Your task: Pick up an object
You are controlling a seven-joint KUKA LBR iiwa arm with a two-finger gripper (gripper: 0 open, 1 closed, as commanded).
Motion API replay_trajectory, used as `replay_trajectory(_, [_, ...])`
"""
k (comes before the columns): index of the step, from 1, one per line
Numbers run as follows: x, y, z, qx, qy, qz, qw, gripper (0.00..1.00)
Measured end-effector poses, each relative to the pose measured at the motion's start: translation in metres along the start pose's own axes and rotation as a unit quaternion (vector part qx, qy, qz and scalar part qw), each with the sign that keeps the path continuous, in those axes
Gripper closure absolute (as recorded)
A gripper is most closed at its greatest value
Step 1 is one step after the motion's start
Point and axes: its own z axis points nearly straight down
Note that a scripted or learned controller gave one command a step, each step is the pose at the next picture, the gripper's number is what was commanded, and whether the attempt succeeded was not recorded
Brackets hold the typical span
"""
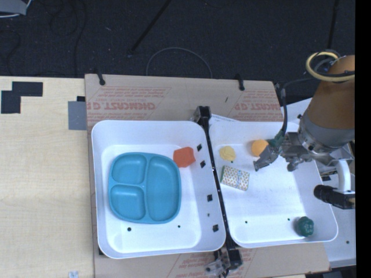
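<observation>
Nearest the camera, at five o'clock in the right bin point(272, 236), a dark green lump point(304, 226) sits close against that corner's rim. My gripper point(277, 154) hangs over the bin's three o'clock side, fingers spread apart with nothing between them. An orange ball point(258, 147) lies just beside my fingertips toward nine o'clock, round and bright. Farther toward nine sit a pale yellow piece point(227, 153) and a patterned packet point(235, 178). Bare white floor spreads toward six o'clock. Across the divider, a blue divided plate point(145, 187) and a red block point(184, 156) occupy the left bin point(110, 239).
</observation>
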Motion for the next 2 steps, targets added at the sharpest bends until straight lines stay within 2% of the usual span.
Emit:
replay_trajectory(1, [0.000, 0.002, -0.007, -0.006, -0.001, -0.001, 1.0000, 0.00])
replay_trajectory(2, [0.008, -0.003, 0.053, -0.003, 0.000, -0.001, 1.0000, 0.00])
